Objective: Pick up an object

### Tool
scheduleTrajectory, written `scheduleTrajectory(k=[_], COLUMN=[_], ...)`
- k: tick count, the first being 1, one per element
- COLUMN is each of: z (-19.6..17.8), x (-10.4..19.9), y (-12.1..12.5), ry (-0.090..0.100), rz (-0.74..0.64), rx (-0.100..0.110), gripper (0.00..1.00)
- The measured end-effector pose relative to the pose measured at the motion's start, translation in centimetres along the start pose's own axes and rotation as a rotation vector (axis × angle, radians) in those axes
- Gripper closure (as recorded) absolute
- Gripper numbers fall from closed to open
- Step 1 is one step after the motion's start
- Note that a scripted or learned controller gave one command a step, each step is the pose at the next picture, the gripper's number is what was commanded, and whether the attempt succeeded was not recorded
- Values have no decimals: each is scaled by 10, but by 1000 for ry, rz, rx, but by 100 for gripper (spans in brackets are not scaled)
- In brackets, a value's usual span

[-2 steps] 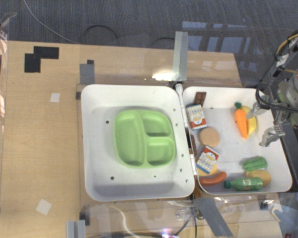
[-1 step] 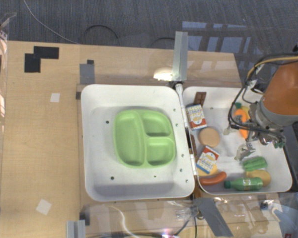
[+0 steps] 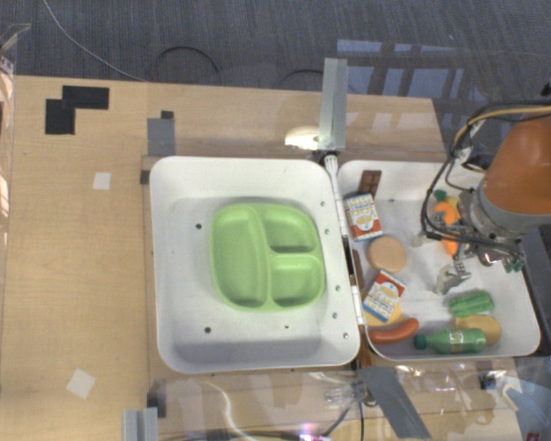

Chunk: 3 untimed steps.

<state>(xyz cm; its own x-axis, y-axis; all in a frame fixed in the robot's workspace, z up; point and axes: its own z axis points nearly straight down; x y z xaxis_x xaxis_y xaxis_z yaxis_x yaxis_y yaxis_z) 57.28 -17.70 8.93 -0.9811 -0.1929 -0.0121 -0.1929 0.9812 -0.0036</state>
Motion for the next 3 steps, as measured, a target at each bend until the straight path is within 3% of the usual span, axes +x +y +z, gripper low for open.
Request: scheduleTrajectory(k=[1, 2, 3], z=[-12, -176, -70], x=[-6, -45, -14], y=[0, 58, 8], ry=[-16, -6, 11], rz=[-5, 31, -199], rx=[5, 0, -6], gripper=[100, 100, 100])
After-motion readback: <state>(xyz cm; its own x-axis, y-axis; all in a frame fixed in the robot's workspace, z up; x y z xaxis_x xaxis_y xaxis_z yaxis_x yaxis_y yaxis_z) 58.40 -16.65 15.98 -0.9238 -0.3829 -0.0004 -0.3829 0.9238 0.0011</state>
